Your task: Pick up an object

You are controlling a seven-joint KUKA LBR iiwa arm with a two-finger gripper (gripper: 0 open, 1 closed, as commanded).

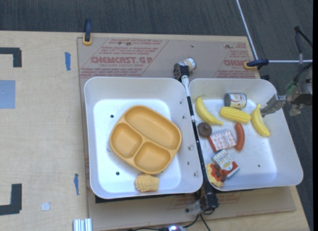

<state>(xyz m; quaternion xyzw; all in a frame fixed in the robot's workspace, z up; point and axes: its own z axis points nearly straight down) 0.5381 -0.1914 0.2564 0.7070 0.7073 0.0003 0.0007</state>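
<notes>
Looking down at a slant, the camera view shows the counter (39, 140) carrying two shallow white bins side by side, with the divider between them serving as the landmark. Left of the divider, the left bin (97, 96) holds a yellow three-compartment plate (145, 139) lying flat near its middle, and a small pale corn-like piece (147, 182) sits just beyond the plate's near edge, against the bin's front wall. Right of the divider, the right bin (278, 168) holds a scatter of toy food: a banana (207, 112) lies closest to the divider at the far side, a brown round piece (204, 129) sits just beside the divider below it, and a printed packet (222, 166) lies near the divider toward the front. Farther from the divider are a small can (235, 100) at the back, a corn cob (235, 115) just in front of it, a red-patterned card (222, 139), a red sausage (240, 137) beside that card, and a second banana (260, 121) farthest out. The end effector (272, 107) hangs at the right bin's far right rim, just beside that second banana; how far it is open cannot be told, and nothing is visibly lifted by it. A small capped object (185, 67) rests on the board behind the divider's far end.
</notes>
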